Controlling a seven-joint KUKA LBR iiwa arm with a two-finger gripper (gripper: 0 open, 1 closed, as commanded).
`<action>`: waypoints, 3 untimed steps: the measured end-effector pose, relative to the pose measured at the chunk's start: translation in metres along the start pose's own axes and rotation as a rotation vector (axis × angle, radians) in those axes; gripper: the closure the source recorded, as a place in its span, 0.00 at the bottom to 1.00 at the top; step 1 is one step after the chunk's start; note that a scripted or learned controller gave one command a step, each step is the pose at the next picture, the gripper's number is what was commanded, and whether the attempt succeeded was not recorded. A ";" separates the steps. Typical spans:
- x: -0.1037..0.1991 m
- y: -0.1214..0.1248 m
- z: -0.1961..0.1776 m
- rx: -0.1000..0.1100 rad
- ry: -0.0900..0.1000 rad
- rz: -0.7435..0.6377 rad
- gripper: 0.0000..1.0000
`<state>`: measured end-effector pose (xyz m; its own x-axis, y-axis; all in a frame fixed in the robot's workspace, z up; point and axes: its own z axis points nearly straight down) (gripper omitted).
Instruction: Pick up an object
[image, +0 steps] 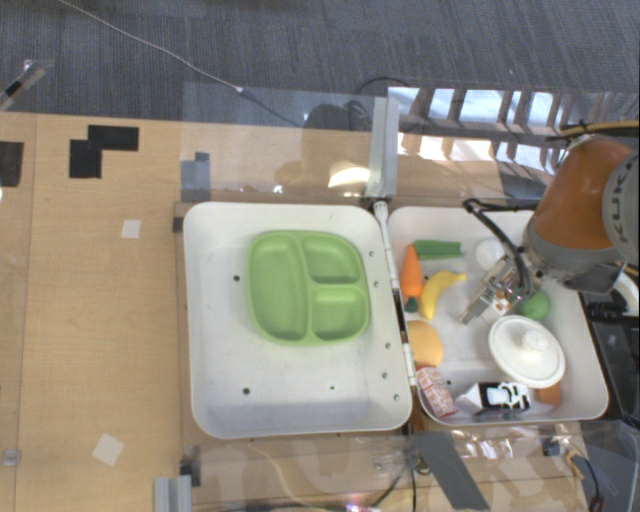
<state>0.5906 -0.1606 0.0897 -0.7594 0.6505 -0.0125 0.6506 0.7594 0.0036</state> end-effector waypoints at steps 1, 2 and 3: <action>0.040 0.056 -0.001 -0.005 -0.001 -0.118 0.00; -0.025 0.074 0.002 0.011 0.028 -0.041 0.00; -0.011 0.093 0.002 0.021 0.011 0.217 0.00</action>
<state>0.6589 -0.0972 0.0881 -0.6017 0.7987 -0.0030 0.7986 0.6016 -0.0157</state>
